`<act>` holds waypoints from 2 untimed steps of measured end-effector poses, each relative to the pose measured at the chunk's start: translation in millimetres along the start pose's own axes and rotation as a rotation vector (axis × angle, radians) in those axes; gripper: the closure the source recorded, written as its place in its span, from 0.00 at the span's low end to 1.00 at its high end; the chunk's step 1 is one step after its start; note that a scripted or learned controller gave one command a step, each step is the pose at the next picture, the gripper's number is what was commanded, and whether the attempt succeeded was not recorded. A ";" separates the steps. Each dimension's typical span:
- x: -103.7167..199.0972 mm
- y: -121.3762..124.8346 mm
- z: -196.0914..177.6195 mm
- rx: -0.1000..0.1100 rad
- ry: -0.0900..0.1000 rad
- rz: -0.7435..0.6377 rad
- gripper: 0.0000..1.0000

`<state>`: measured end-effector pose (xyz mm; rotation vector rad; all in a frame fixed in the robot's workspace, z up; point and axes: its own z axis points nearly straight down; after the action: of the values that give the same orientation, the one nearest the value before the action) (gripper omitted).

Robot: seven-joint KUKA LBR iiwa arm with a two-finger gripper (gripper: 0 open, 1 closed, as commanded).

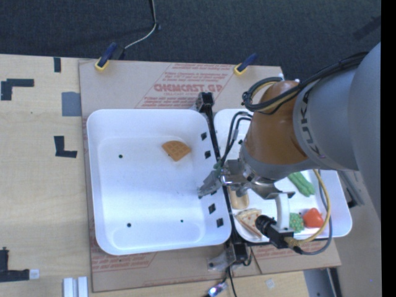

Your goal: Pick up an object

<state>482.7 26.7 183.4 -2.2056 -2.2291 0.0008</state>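
Two white bins are seen side by side on a cardboard sheet. In the left bin a tan waffle piece lies alone near the far edge, toward the right wall. In the right bin a green item lies at mid-bin, a red item near the front right corner, and a pale flat piece near the front left corner. The arm is bent low over the right bin, the gripper at its left wall. Its state cannot be told. No item is seen held.

Glossy white plastic bins rest on matt cardboard.
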 end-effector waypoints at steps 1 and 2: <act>53.4 0.6 0.0 -0.001 -0.002 0.003 0.00; 25.4 26.2 -140.3 -0.019 -0.003 0.010 0.00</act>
<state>509.2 51.9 323.7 -2.2279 -2.2287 -0.0170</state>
